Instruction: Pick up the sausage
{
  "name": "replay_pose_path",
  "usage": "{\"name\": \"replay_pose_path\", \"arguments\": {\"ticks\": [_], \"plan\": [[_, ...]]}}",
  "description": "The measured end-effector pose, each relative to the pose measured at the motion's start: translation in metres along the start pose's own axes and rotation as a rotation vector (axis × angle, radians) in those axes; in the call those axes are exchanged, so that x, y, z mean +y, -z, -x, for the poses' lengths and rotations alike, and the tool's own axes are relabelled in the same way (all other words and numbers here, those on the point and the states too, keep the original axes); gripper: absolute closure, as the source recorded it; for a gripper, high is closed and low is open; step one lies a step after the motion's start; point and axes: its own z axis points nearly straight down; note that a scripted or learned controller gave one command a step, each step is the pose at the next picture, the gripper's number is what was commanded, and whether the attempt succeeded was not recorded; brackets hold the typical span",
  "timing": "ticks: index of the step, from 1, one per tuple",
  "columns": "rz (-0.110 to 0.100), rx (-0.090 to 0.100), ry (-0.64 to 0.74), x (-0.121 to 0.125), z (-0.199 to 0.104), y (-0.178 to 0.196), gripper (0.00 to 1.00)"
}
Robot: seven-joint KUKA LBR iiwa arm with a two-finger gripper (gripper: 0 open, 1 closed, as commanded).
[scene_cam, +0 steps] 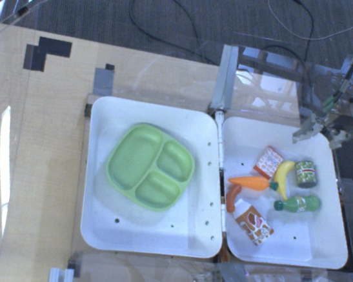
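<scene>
- you have the sausage lying in the right bin, close against that bin's left wall and about halfway down it; it is short, reddish-orange, and lies roughly lengthwise along the wall.
- taking the sausage as your landmark: the carrot lies just above it and to the right, its blunt end near or touching the sausage's upper end, its length running out to the right.
- below and right of the sausage you see a brown-and-white packet, tilted, just beside the sausage's lower end.
- up and right of the sausage, past the carrot, sits a small red-and-white box, and the banana stands just right of that box.
- further right of the sausage are a small dark can and, below it, a green bottle lying on its side.
- left of the sausage, across the divider, the left bin holds a green divided plate.
- the gripper hangs well apart from the sausage, up and to the right, over the right bin's far right corner; nothing is seen between its fingers, and you cannot tell from this view whether they are spread or pressed together.
</scene>
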Motion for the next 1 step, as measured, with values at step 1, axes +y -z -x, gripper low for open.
{"name": "replay_pose_path", "arguments": {"ticks": [1], "plan": [[0.008, -0.001, 0.245, 0.0333, -0.0596, -0.1707, 0.0]]}}
